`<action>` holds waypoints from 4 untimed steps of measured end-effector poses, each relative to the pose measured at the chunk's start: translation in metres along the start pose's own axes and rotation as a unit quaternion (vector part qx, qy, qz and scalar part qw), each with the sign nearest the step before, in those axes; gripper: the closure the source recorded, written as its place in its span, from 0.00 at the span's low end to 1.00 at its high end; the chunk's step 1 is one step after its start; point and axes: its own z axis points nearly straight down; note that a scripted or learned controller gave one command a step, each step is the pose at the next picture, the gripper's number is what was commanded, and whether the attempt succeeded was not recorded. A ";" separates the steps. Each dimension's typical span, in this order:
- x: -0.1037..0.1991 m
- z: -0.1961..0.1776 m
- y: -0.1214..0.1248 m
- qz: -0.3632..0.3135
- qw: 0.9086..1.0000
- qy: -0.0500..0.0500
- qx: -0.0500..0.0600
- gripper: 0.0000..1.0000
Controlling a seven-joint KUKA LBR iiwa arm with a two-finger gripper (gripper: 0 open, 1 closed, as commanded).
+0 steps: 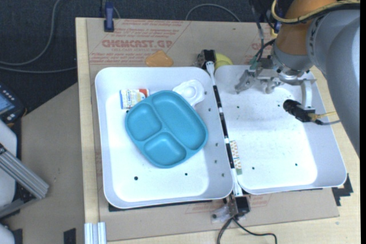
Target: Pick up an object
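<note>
Pincer (260, 82) hangs over the far end of the right bin (274, 174), fingers spread apart, nothing between them (arm coming in from the right). Left of that bin, in the left bin (114, 174) — a blue divided plate (165, 128), with a small white cup (189, 91) and a printed carton (132, 97) at its far side.

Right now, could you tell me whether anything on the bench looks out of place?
Yes. An orange object and a yellow one lie on the bench outside the bins, behind their far edges. In the left bin, the blue divided plate sits askew, overlapping a small carton.
</note>
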 end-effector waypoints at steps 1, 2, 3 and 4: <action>0.015 0.000 0.000 -0.002 1.000 0.001 0.001 0.00; 0.013 0.000 0.000 -0.001 1.000 0.001 0.001 0.00; 0.027 0.000 0.000 -0.002 1.000 0.001 0.002 0.00; 0.003 0.000 -0.002 0.000 1.000 0.000 0.001 0.00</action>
